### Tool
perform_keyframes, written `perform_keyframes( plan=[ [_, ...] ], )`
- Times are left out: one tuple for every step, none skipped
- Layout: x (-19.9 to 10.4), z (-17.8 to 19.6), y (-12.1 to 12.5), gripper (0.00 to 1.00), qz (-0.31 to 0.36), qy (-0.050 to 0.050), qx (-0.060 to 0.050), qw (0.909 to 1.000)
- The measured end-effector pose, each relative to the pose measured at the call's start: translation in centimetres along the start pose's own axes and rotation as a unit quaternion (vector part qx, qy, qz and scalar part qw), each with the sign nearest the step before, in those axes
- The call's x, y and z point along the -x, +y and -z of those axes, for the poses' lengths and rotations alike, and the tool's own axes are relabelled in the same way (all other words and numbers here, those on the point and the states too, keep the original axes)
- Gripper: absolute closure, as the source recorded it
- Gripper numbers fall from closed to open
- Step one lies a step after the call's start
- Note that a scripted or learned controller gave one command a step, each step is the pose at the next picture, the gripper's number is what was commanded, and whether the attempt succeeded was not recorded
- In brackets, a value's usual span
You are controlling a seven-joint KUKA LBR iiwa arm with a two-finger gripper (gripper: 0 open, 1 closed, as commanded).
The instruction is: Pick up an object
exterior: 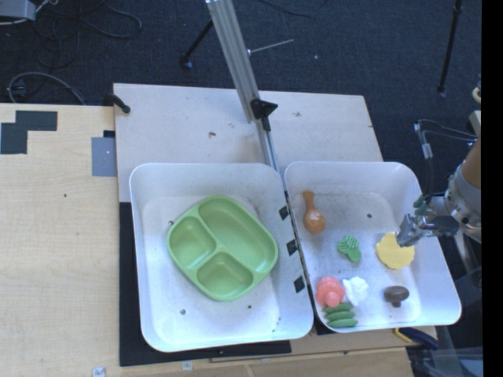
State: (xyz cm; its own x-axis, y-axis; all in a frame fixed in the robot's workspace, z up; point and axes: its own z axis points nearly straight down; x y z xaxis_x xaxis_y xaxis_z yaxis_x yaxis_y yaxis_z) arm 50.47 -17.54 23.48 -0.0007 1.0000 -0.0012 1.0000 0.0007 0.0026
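- The hand (410, 234) sits over the right bin (369, 175), near that bin's right wall, at the upper edge of a flat yellow piece (394, 254).
- Whether the hand is touching the yellow piece cannot be told; nothing is seen clasped in it, and how far it is open cannot be made out.
- The grey arm (464, 199) comes in from the table's right edge, just past the right bin's rim.
- In the right bin, toward its left wall, lies an orange-brown piece shaped like a drumstick (313, 214), its thin end pointing to the far side.
- A small green leafy piece (350, 248) lies between the drumstick and the yellow piece, apart from both.
- Along the near wall of the right bin — a pink-red piece (330, 291), a white piece (356, 289) touching it on its right, and a dark green pod-like piece (340, 315) just in front of them.
- A small brown mushroom-like piece (395, 294) stands near the bin's near right corner, just in front of the yellow piece.
- The left bin (149, 273) carries a light green divided tray (222, 246) with three compartments, lying flat and turned at an angle.
- A grey metal rail (240, 61) runs from the far side of the table down to the gap between the two bins.
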Motion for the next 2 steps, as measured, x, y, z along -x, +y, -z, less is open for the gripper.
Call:
perform_keyframes(
  plan=[
    [-5.6,-0.8,1.6,1.0,0.002,0.002,-0.003,1.0],
    [-11.1,-1.8,2.4,1.0,0.002,0.002,-0.004,1.0]
  ],
)
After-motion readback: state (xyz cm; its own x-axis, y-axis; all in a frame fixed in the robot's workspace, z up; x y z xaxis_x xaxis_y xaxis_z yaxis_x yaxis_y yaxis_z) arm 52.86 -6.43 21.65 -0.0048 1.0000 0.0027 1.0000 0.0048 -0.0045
